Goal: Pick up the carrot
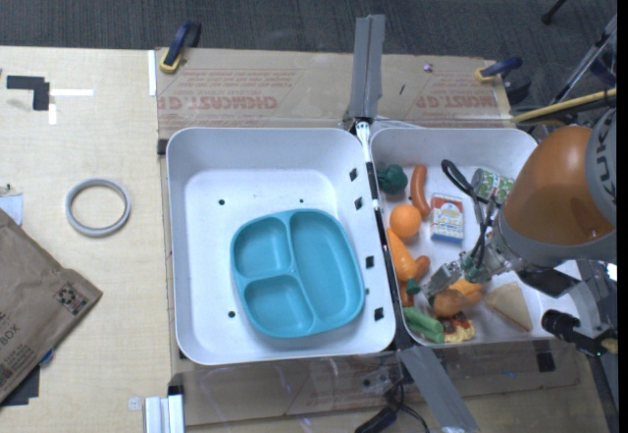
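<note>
Blue plate (294, 272) sits in the left bin (196, 225); right of it, in the right bin (451, 136), the carrot (402, 259) lies against the left wall below the orange ball (404, 221), with the gripper (453, 276) low just right of it, grip state unreadable — approach step, next likely shifting left over the carrot.

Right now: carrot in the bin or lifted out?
In. The carrot lies on the right bin floor by its left wall, beside the orange; the gripper is beside it.

Two white bins: the left bin (186, 254) and the right bin (461, 138). One blue tray (294, 272) with three compartments. One tape ring (98, 206). Two clamps, one (180, 43) far left, one (498, 69) far right. One carrot (400, 259), one orange (404, 221), one small carton (446, 219).
</note>
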Motion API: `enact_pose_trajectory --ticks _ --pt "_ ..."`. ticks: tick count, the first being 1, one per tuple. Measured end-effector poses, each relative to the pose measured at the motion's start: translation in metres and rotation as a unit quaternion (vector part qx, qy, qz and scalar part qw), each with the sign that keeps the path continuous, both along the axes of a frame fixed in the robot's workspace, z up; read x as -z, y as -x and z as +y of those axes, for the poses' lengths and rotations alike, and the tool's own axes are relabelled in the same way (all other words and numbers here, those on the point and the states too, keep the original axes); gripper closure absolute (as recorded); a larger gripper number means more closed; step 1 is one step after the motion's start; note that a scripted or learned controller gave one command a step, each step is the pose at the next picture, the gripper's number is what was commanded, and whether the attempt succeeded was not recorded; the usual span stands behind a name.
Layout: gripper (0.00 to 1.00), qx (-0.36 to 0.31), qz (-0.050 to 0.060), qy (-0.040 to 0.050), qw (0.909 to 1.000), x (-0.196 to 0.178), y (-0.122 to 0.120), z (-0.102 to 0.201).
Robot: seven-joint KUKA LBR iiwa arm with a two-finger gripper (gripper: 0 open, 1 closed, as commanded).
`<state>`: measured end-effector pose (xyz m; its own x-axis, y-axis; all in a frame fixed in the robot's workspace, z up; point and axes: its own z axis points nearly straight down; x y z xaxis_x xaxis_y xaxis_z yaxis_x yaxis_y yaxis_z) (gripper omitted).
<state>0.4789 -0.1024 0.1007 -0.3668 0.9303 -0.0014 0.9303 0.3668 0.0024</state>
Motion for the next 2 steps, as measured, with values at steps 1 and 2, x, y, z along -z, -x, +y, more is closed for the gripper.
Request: enact_pose_trajectory --ticks 1,2 --pt "0.00 0.134 0.001 0.0000 0.9910 0.005 0.002 -0.046" --pt "0.00 -0.057 0.002 -0.0005 0.9984 0.009 0.001 -0.004"
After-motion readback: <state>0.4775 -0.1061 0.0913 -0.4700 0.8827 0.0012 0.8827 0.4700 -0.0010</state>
